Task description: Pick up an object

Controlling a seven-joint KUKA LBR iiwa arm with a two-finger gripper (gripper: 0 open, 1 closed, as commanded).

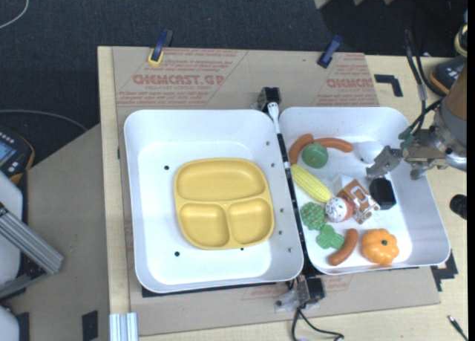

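Where toys crowd: two sausages [344, 247] (one pumpkin [379, 246])

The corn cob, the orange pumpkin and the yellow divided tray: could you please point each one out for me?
Corn cob [311, 184]: camera view, middle of the cob.
Orange pumpkin [379, 247]: camera view, centre of its body.
Yellow divided tray [220, 177]: camera view, floor of its large upper compartment.
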